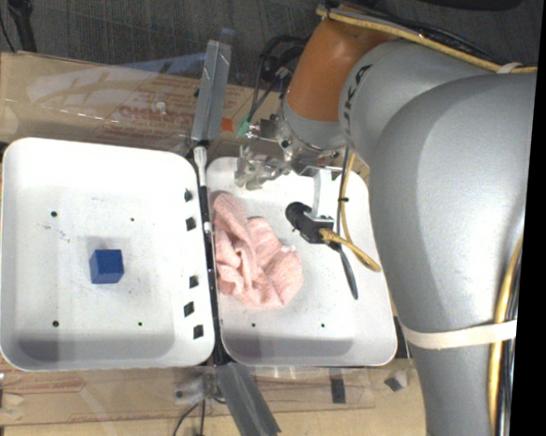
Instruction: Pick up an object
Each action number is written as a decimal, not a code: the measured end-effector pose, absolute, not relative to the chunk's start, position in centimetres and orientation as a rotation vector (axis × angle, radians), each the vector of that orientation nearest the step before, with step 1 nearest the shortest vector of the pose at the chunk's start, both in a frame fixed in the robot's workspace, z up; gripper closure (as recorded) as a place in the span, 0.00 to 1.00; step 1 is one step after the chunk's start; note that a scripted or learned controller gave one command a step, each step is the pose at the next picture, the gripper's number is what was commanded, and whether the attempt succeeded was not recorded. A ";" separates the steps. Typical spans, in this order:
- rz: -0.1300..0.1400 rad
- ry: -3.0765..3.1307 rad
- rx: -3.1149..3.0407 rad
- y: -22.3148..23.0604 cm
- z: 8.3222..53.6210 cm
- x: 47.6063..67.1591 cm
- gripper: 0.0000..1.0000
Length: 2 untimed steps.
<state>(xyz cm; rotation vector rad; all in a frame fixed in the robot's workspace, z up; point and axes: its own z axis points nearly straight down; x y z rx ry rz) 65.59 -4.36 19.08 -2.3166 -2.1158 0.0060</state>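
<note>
Two glossy white bins: a blue cube (106, 265) left, crumpled pink cloth (254, 257) right, beneath the gripper (255, 171), fingers' state perhaps indiscernible.

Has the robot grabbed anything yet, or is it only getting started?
Nothing looks picked up yet. The pink cloth lies crumpled on the floor of the right bin, and the blue cube sits in the left bin. The gripper is at the right bin's far edge, above the cloth. The actual grab remains.
</note>
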 end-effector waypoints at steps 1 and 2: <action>0.002 -2.280 -2.161 -3.0 24.9 65.7 1.00; 0.003 -2.365 -2.065 -3.2 24.8 65.6 1.00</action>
